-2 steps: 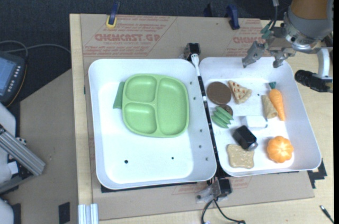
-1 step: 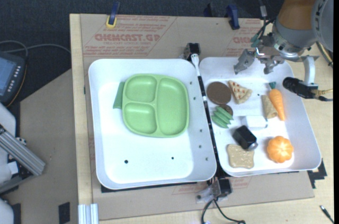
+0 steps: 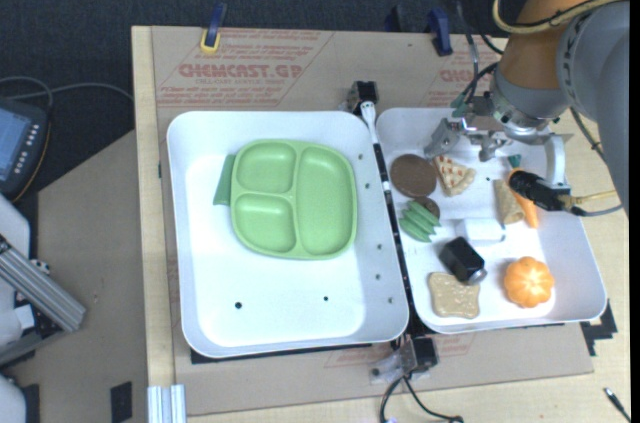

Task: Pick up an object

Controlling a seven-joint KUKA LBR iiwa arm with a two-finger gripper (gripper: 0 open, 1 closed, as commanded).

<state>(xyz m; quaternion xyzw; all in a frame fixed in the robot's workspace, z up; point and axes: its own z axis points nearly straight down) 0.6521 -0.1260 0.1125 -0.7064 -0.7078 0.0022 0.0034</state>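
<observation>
**Nothing grabbed yet, claw parked over the back of the right bin**

From where I'm standing, the pick hasn't happened. The gripper (image 3: 464,139) hangs over the far end of the right bin (image 3: 590,296). Its jaws are spread wide with nothing between them, so the whole job is left: drop, close, lift.

The closest candidate looks like the triangular wedge (image 3: 455,175), just below the claw on the bin floor. A brown disc (image 3: 412,175) lies right beside it, close to touching. If the arm goes for the wedge, I reckon that neighbour could get nudged.

The rest of that bin is busy. There's a green ridged piece (image 3: 420,219) up against the divider wall, a black block (image 3: 462,259) mid-bin and a tan cracker-looking slab (image 3: 453,296) near the front rim. An orange fruit (image 3: 527,281) sits by itself with the most room around it, and an orange-tan piece (image 3: 513,206) lies toward the right side.

The left bin (image 3: 200,311) holds just a green divided plate (image 3: 295,199), with loads of bare floor in front of it. Room there is easy; the right bin is tight near the divider.
</observation>
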